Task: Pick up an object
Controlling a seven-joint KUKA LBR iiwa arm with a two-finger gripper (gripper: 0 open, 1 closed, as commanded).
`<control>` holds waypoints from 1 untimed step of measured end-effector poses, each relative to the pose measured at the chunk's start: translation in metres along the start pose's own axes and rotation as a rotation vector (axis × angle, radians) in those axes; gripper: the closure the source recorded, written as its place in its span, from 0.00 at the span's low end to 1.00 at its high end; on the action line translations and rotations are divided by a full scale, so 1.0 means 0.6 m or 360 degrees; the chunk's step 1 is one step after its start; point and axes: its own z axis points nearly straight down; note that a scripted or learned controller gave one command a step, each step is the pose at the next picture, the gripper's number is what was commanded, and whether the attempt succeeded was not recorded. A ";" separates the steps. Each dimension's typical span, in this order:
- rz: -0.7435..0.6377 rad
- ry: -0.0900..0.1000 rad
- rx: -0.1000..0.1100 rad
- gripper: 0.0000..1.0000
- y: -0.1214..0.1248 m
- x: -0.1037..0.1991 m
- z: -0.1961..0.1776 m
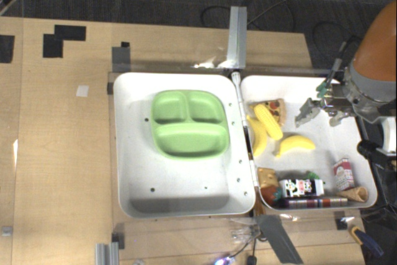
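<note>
My gripper [321, 116] hangs over the upper right part of the right bin [291, 85], open, with nothing between its fingers [306, 112]. Just left of and below it lies a yellow banana [295, 144]. Further left are a yellow corn cob [268, 121], a second banana [259, 141] along the bin's left wall, and a pizza slice toy [275, 107]. Along the bin's front lie a black carton [302, 186], a dark marker [313, 202] and a brown item [268, 179]. A small red can [343, 174] and an ice cream cone [355, 194] sit at the front right.
The left bin [133, 158] holds a green divided plate [188, 123]. A metal post [237, 34] stands behind the divider between the bins. The arm's orange band [377, 49] looms over the right bin's far right corner.
</note>
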 end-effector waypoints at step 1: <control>0.0060 0.0000 -0.0006 0.00 -0.026 -0.046 -0.019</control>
